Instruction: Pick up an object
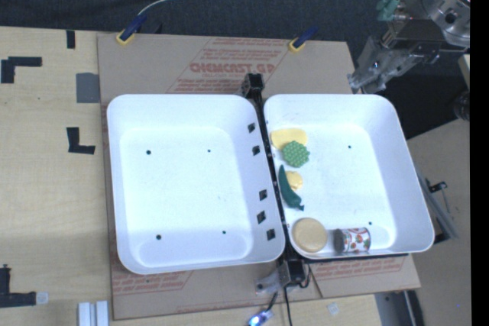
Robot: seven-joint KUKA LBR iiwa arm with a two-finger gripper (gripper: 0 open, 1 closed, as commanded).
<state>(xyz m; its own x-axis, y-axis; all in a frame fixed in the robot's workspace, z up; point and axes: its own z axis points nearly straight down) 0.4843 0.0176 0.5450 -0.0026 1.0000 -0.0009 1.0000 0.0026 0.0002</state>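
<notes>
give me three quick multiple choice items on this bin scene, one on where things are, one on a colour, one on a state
1. Where do the objects lie?
A. left bin
B. right bin
C. on the cardboard

2. What colour is the bumpy ball?
A. green
B. red
C. blue

3. How does the small can rest?
A. upright
B. on its side
C. stacked on the round disc

Answers:
1. B: all lie along the right bin's left and front edges.
2. A: the ball beside the yellow piece is green.
3. B: the can lies on its side next to the tan disc.

Cardboard sheet (229, 65) under bins; yellow clamps (131, 30) at far edge.
</notes>
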